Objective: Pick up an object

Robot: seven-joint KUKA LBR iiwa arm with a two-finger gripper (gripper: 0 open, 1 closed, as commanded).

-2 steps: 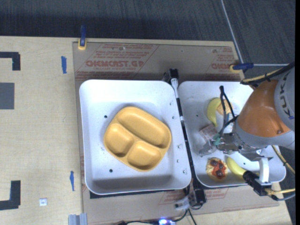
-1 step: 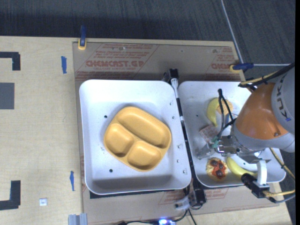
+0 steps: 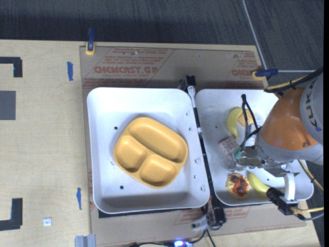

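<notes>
Arm low over the crowded right bin, grasp unclear

The gripper (image 3: 245, 158) sits down among the clutter of the right bin (image 3: 216, 104), presumably because that is where the loose, graspable things lie: a clear wrapped item (image 3: 227, 147) just beside it, a banana (image 3: 258, 183) and a small red-and-orange piece (image 3: 237, 184) near the front wall, another yellow fruit (image 3: 235, 121) behind. Whether the pincer is spread or pinching anything cannot be told; the wrist hides it. The left bin (image 3: 97, 107) holds 1 yellow 3-compartment tray (image 3: 149, 151), resting flat, well apart from the arm
</notes>
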